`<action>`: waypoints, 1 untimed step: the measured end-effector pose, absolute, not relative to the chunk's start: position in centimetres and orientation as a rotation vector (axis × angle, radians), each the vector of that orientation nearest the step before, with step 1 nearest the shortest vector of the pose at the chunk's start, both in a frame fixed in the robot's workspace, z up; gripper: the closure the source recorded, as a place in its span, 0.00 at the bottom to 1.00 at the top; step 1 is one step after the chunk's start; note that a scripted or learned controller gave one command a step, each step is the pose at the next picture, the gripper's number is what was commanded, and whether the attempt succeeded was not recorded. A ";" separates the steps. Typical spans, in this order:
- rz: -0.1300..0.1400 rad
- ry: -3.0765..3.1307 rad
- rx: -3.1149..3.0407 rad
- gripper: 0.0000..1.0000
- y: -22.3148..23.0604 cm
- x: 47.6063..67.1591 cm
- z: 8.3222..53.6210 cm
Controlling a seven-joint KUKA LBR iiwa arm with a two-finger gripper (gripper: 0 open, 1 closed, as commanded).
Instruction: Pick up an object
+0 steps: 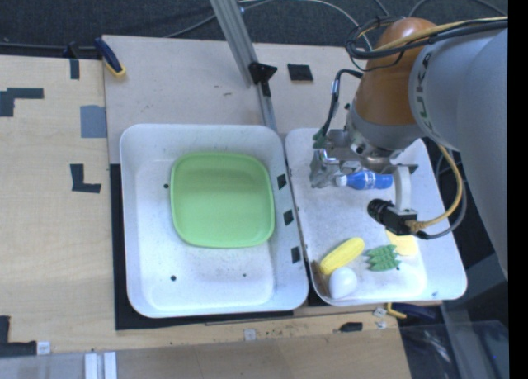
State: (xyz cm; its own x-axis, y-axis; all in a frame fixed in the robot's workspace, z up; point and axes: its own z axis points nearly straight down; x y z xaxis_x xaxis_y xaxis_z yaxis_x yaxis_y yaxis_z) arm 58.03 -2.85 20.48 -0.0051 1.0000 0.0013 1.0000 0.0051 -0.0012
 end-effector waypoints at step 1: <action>0.000 -2.225 -2.216 1.00 1.5 59.0 20.3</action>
